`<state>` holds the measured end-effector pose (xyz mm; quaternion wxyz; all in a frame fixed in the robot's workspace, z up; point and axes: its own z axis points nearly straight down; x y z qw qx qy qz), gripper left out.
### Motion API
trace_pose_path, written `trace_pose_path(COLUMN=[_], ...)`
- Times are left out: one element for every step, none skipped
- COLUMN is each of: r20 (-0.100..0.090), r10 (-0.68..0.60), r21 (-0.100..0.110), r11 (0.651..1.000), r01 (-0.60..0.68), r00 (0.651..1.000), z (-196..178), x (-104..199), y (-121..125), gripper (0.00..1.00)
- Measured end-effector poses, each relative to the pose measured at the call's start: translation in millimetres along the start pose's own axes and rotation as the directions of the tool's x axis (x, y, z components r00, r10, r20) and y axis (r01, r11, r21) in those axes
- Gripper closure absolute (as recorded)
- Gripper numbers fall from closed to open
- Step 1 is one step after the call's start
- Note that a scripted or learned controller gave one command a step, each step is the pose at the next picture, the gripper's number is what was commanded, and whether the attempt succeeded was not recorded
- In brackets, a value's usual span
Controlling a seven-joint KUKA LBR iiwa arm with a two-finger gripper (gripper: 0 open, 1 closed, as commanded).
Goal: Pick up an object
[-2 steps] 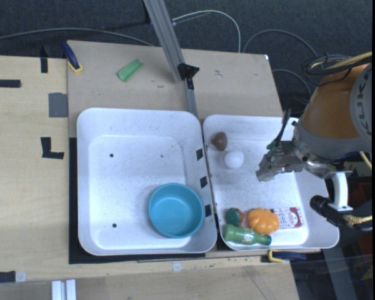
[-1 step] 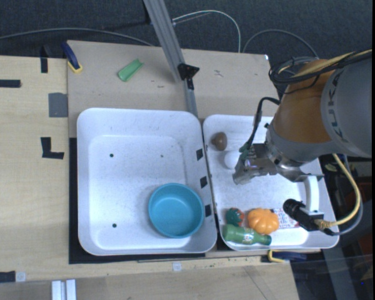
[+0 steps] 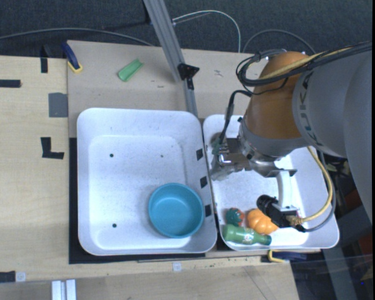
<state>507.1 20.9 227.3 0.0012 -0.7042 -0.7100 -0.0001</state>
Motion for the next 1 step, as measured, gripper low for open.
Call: trace_pose_path(r20=[0.0], r10=[0.0], r21=[0.001], r11=[1.0], r01=[0.0], r00=[1.0], z=[8.2], x=[59.2], y=[12.9], gripper=[1.0])
